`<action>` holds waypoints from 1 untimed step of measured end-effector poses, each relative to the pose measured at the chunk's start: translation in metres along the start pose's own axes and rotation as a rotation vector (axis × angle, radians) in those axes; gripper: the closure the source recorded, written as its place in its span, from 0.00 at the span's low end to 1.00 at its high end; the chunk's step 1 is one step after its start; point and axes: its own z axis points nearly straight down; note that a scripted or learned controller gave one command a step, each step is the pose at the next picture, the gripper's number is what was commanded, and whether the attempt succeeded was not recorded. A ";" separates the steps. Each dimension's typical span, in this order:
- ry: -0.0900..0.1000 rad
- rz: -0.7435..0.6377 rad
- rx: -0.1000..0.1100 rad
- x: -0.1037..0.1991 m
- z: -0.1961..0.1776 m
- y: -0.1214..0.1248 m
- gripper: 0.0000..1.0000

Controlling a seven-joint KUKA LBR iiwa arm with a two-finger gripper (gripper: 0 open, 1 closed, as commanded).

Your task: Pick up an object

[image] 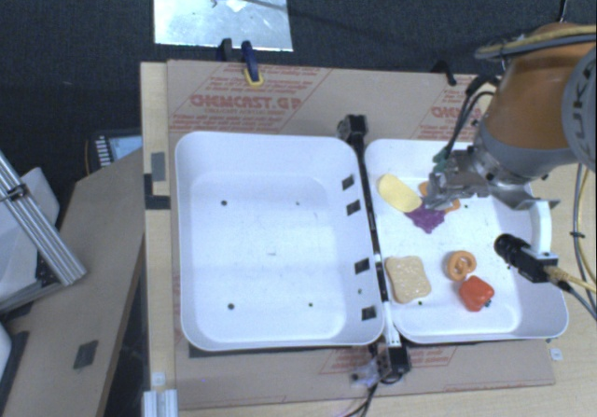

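The right bin (536, 317) holds several small items: a yellow piece (398, 192), a purple piece (429, 215), a tan bread-like slice (408, 278), an orange ring-shaped piece (460, 264) and a red piece (477, 293). My gripper (445, 187) hangs low over the bin's upper middle, right above the purple piece and an orange bit (426, 188) that peeks out beside it. The yellow piece lies just left of the gripper. The arm's grey and orange body covers the bin's upper right part.
The left bin (201, 219) sits beside the right one, with a black divider strip (366, 219) and clips between them. Both rest on a cardboard sheet (280, 103). A black fixture (522, 258) sticks in at the right bin's right wall.
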 end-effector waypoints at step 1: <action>0.000 0.001 -0.002 0.052 -0.123 -0.008 1.00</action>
